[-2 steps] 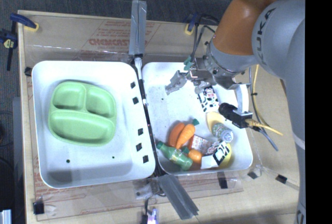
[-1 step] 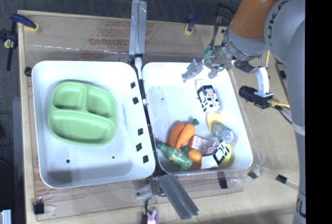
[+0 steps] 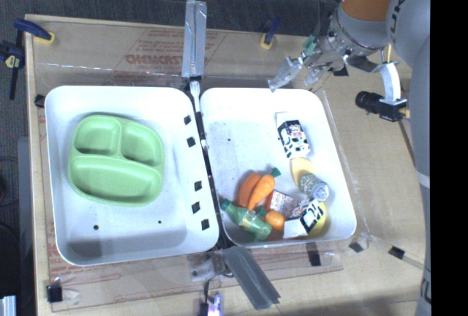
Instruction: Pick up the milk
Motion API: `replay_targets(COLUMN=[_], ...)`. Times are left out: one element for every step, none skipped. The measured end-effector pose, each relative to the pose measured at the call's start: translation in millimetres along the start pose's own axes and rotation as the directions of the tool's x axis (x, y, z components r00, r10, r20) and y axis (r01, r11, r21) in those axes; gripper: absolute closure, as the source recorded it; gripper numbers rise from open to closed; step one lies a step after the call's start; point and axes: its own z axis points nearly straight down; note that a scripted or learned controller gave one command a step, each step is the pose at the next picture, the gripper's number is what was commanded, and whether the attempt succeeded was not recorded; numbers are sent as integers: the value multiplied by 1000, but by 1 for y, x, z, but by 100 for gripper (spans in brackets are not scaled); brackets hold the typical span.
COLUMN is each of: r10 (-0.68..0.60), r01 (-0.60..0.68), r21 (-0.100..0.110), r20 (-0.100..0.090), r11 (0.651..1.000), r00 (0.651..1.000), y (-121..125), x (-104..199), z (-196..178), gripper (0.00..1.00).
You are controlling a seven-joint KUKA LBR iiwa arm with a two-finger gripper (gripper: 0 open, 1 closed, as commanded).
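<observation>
Bench [image 3: 380, 183]: two white bins side by side.
Left bin [image 3: 58, 227]: green divided tray [image 3: 117, 159].
Right bin [image 3: 241, 117]: milk [image 3: 293, 138], a small cow-patterned carton, lying flat near the right wall, apart from the heap below it. Heap at near right corner: carrots [image 3: 256, 189], green bottle [image 3: 245, 218], yellow item [image 3: 300, 170], can [image 3: 313, 189], assorted packets.
Gripper [image 3: 300, 71]: above the right bin's far rim, fingers spread, nothing between them, well apart from the milk.

Milk carton [image 3: 293, 139] white with black cow patches; divided tray [image 3: 117, 159] pale green; carrots [image 3: 255, 190] orange, green tops; bins [image 3: 66, 234] white; bench [image 3: 380, 274] tan.
</observation>
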Motion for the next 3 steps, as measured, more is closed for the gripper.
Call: replay_targets(r10=[-58, -62, -62], r01=[58, 62, 62], r21=[4, 4, 4], r20=[-3, -2, -1], r11=[998, 998, 998], r00=[998, 998, 998], y=[-27, -25, -26], x=[-11, -11, -11], z=[135, 124, 124], gripper=[0, 100, 0])
